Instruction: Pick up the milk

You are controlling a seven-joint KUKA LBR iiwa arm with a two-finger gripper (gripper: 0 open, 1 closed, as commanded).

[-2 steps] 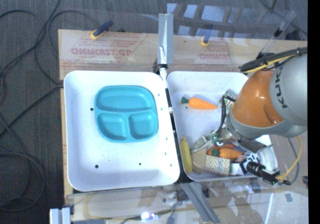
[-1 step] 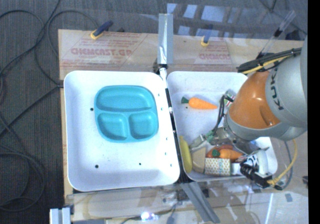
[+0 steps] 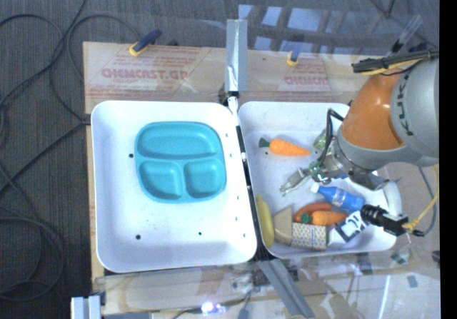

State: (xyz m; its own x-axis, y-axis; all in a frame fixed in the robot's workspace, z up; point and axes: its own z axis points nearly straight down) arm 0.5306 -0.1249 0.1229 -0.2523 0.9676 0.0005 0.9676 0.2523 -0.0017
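Observation:
The milk is a small beige carton (image 3: 308, 235) with a printed front, lying near the front edge of the right bin (image 3: 250, 168). My gripper (image 3: 305, 176) hangs over the middle of that bin, behind and slightly above the carton and apart from it. It is open, and nothing sits between its metal fingers (image 3: 293, 183). A blue bottle (image 3: 341, 198) lies just right of the gripper, under the wrist.
An orange carrot (image 3: 289, 146) lies at the back of the right bin. A red and an orange piece (image 3: 320, 213) touch the carton's far side, and a yellow banana (image 3: 265, 219) lies to its left. A blue-and-white packet (image 3: 352, 225) sits right of it. The left bin holds a blue divided tray (image 3: 181, 160).

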